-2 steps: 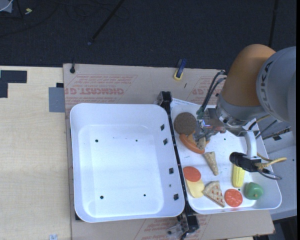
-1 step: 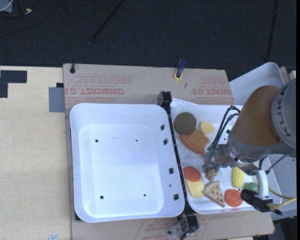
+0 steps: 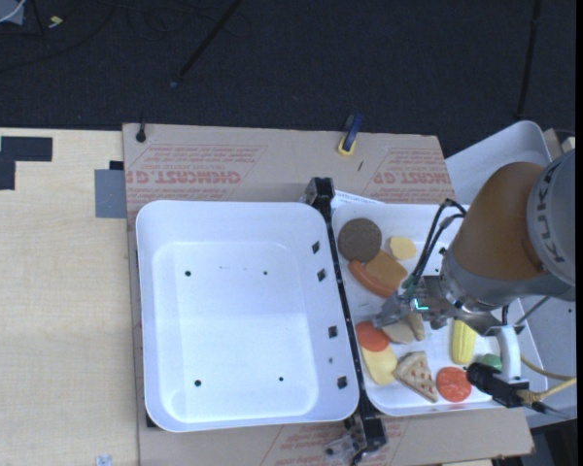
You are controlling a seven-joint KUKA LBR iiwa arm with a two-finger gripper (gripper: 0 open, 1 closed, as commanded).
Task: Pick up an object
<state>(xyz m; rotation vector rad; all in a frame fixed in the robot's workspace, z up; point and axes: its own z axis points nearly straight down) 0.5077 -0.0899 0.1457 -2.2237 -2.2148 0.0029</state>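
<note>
My gripper (image 3: 400, 316) is low in the right bin (image 3: 408, 406), among the toy foods, under the arm's orange band (image 3: 496, 233). Its tips sit beside a tan piece (image 3: 401, 332) and a red tomato-like piece (image 3: 372, 337). Around it lie a brown round cookie (image 3: 360, 238), an orange-and-tan hot dog (image 3: 379, 275), a small yellow piece (image 3: 402, 249), a yellow lemon shape (image 3: 380, 365), a pizza slice (image 3: 417, 376), a corn cob (image 3: 462, 341) and a red round piece (image 3: 454, 384). The arm hides the bin's right part.
The left bin (image 3: 155, 260) is a large white tray separated from the right bin by a black clamp rail (image 3: 335, 299). Both bins rest on cardboard (image 3: 233, 163) over a wooden bench (image 3: 49, 309). A blue-yellow clip (image 3: 349, 136) sits at the cardboard's far edge.
</note>
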